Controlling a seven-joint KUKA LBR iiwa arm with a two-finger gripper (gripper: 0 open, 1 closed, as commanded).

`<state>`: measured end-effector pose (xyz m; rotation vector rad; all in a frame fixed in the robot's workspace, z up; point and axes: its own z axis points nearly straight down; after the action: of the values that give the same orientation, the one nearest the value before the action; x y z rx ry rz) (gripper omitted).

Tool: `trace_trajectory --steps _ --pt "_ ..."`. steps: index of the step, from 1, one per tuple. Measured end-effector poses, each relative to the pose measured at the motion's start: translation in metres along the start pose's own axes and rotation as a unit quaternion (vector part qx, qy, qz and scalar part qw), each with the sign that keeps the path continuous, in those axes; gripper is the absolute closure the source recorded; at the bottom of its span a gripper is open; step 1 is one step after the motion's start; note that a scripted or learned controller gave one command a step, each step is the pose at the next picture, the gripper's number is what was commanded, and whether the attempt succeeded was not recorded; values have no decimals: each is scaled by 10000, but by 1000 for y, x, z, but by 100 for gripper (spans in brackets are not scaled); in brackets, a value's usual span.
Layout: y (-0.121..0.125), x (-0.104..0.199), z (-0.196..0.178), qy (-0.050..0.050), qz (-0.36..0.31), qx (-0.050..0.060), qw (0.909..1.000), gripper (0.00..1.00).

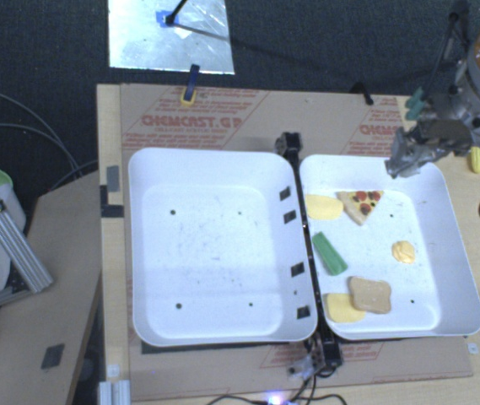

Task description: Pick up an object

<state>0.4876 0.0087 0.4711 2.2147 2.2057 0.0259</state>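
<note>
6 food pieces lie in the right bin [455,226]: pizza slice [362,203], yellow piece [324,207], green piece [329,254], toast [369,294], another yellow piece [342,309], small orange piece [403,251]. the gripper [404,163] hangs over the bin's far edge, grasping nothing; its spread i cannot tell.

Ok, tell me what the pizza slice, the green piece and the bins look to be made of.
Pizza slice: seemingly moulded plastic toy food, matte, with flat painted red dots. Green piece: likely plastic or foam, a uniform colour with no sheen; the view leaves it open. Left bin and right bin: thin formed white plastic, smooth, with rounded corners and soft shading.
</note>
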Motion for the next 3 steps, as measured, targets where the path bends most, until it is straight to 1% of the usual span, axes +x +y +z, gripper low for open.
trace_trajectory --steps 1,2,3 --pt "0 76 -38 13 -75 77 9999 100" --pt "-5 81 120 -16 -25 180 9998 100" --pt "-1 29 14 1 -3 42 10000 100"
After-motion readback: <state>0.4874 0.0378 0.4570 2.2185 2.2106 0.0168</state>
